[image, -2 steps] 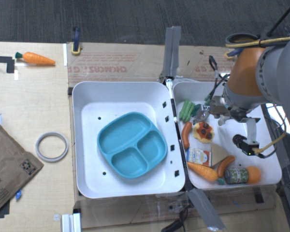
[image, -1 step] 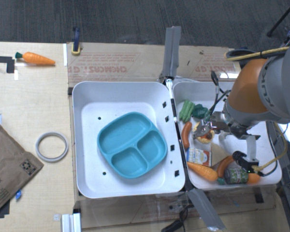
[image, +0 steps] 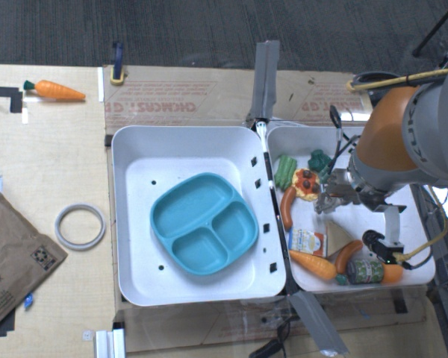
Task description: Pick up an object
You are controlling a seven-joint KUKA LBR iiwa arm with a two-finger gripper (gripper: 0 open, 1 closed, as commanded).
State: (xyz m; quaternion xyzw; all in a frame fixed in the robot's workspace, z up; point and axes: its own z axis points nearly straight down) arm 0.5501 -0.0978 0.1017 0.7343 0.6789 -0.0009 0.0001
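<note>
My tool (image: 326, 200) hovers low in the right bin (image: 422, 274), over the bare floor beside the sausage (image: 287, 207), and I cannot tell if it's parted.

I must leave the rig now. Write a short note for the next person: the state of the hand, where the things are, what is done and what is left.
Hand: low over the right bin, beside the red and yellow toy. I cannot tell whether it holds anything.
Right bin: green vegetable, sausage, small carton, carrot, dark can.
Left bin: blue divided plate.
Done: nothing visibly lifted.
Left: grasp one object and lift it.
</note>
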